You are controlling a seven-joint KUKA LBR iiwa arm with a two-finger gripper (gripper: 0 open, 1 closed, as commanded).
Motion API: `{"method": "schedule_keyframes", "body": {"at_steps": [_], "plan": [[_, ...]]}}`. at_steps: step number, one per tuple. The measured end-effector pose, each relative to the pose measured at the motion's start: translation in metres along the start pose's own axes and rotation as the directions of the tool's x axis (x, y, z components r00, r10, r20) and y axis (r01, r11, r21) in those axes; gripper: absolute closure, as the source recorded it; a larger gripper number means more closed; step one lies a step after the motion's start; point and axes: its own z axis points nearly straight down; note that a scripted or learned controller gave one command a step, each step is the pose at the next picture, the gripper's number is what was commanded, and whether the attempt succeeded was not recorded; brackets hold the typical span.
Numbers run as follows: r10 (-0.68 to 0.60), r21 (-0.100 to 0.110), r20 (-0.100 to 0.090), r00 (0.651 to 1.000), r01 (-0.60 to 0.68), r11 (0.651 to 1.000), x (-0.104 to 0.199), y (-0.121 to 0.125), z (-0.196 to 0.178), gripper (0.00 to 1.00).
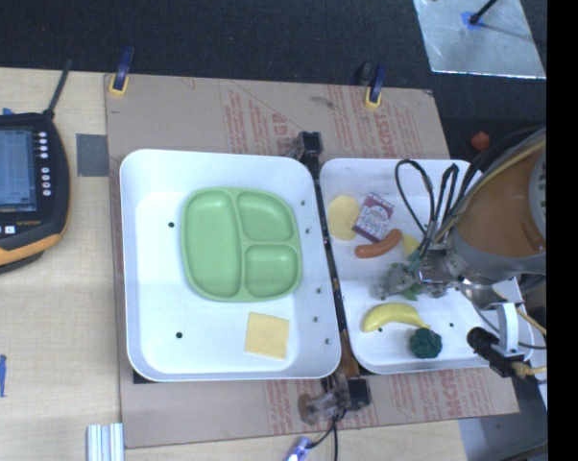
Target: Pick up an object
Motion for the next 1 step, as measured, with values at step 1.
{"method": "schedule_keyframes", "body": {"at_steps": [1], "plan": [[-0.001, 0.000, -0.001, 1.000, 0.001, 1.000, 0.0216, -0.0051, -0.0003, 0.00]]}}
